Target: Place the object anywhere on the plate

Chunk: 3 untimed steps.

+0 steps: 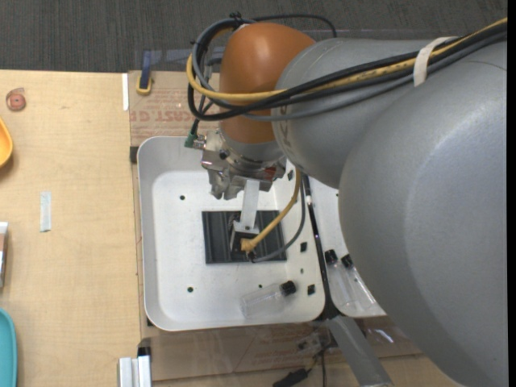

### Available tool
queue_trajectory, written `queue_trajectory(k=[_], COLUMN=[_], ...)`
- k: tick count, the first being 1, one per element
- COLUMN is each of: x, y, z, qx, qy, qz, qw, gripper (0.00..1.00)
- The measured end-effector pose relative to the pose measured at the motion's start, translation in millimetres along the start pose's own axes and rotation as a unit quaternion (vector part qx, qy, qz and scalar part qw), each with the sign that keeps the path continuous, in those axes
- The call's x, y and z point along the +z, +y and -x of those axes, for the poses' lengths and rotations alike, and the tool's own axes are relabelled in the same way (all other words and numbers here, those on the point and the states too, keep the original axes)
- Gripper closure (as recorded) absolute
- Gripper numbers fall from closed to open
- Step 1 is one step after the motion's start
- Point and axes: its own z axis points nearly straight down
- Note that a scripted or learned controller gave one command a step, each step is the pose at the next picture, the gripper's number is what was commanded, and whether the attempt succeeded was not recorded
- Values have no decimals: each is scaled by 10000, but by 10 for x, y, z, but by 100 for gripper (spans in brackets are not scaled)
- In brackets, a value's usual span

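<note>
**Gripper [228,182] above plate [219,240], vial [262,299] off it**

The gripper hangs at the frame's centre, over the upper edge of the dark rectangular plate in the middle of the white bin [161,216]. Whether it is wide or closed cannot be told from this angle. The clear, black-capped vial lies on its side on the bin floor below the plate, apart from it, near the lower rim.

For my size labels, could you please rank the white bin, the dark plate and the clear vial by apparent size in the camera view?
1. white bin
2. dark plate
3. clear vial
The plate and vial lie in the bin at similar depth, so the order looks safe.
</note>
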Motion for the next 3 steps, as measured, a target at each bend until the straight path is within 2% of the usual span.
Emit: queue_trajectory(k=[1, 2, 3], x=[-1, 67, 889], y=[0, 591, 787], z=[0, 26, -328], qx=[3, 2403, 3867], qy=[1, 3, 21], qz=[0, 7, 8], qw=[10000, 9707, 9222], gripper=[0, 0, 0])
